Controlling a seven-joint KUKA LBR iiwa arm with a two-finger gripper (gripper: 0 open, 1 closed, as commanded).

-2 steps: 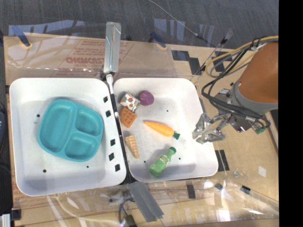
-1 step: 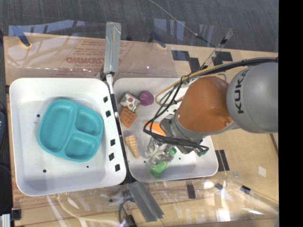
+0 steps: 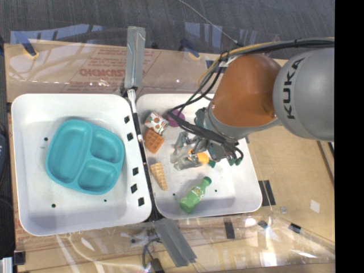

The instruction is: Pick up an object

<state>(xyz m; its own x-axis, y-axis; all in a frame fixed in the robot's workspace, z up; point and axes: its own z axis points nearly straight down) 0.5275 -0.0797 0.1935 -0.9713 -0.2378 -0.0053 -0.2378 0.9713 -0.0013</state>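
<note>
Down in the right bin (image 3: 250, 192) the tool (image 3: 185, 155) hung low over an orange-and-yellow toy (image 3: 200, 158) (whether it gripped anything, I could not tell). Near it lay a green bottle (image 3: 194, 195), a cone (image 3: 160, 176), a waffle (image 3: 153, 140) and a small can (image 3: 155, 122). A teal plate (image 3: 84, 155) sat in the left bin (image 3: 28, 209).
</note>
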